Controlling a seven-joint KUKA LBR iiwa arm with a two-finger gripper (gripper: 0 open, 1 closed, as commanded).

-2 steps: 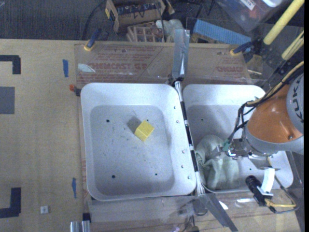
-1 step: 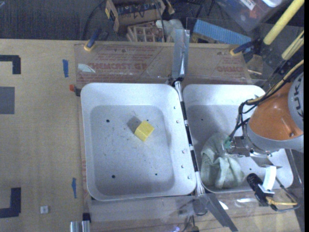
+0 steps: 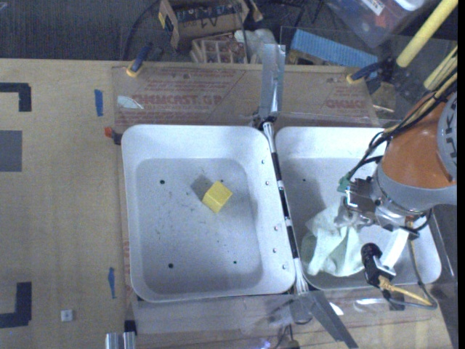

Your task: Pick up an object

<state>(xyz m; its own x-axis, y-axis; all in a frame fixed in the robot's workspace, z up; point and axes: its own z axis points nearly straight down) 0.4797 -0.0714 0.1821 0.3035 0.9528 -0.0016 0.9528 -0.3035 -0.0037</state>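
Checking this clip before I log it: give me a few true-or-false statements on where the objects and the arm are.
1. A yellow block lies in the left bin. True.
2. The pale cloth lies in the left bin beside the block. False: it lies in the right bin, near its front left corner.
3. The arm hangs over the right bin. True.
4. The gripper is next to the yellow block. False: it is at the cloth's upper edge, one bin away from the block.
5. Two yellow blocks sit in the left bin. False: just one.
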